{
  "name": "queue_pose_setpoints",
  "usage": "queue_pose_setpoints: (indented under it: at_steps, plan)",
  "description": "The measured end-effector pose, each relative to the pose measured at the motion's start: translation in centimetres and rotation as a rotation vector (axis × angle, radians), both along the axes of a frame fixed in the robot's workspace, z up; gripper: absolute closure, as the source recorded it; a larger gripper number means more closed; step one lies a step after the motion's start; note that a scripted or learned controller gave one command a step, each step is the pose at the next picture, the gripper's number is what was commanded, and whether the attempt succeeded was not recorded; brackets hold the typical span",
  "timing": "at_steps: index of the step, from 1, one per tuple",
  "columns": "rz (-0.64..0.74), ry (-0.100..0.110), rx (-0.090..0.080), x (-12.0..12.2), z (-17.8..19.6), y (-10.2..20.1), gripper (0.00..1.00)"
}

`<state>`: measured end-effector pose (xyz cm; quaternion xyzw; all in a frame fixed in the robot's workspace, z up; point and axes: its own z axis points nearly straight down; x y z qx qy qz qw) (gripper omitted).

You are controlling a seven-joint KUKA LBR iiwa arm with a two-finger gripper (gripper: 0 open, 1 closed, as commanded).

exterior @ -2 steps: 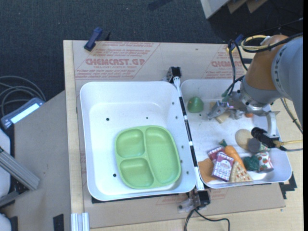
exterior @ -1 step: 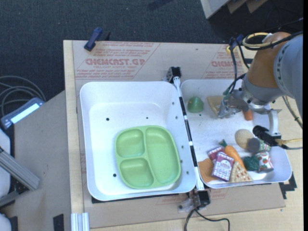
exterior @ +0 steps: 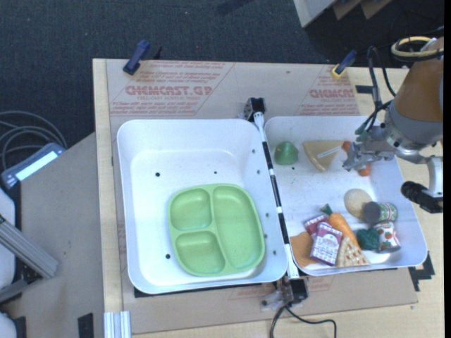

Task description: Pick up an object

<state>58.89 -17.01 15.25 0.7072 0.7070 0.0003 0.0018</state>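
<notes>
A wooden bench [exterior: 113,189] seen from above at a slant carries two shallow white plastic bins side by side. The left white bin [exterior: 141,153] holds a pale green plastic divided plate [exterior: 215,229] with three compartments, lying near the bin's front edge with its long axis running roughly from the bin's back-left toward its front-right.

The right white bin [exterior: 416,238] holds toy food. Near its back-left corner sits a small green rounded toy [exterior: 286,153]. Just beside it, toward the back edge, lies a tan wedge-shaped toy like a slice of cheese or bread [exterior: 323,153], its long axis running left to right and its narrow point facing the bin's front-left. Along the front edge is a cluster: a beige round potato-like toy [exterior: 357,201], an orange toy carrot [exterior: 340,222] pointing toward the front-right corner, a red and white carton [exterior: 326,245], a waffle-patterned triangular piece [exterior: 350,255], and a small green, white and red can [exterior: 385,225] near the right edge.

The grey arm with its orange band [exterior: 421,90] reaches in over the bin's back-right corner. Its two-finger gripper [exterior: 361,159] hangs low just right of the tan wedge, beside a small orange object that is too blurred to name. Whether the gripper is released or clenched cannot be told from here, and nothing is plainly seen between its tips.
</notes>
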Motion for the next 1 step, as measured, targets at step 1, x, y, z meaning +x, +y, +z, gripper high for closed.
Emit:
queue_pose_setpoints:
  at_steps: [1]
  plan:
    - [0.001, 0.0, 0.0, -0.74, 3.82, -0.41, 1.0]
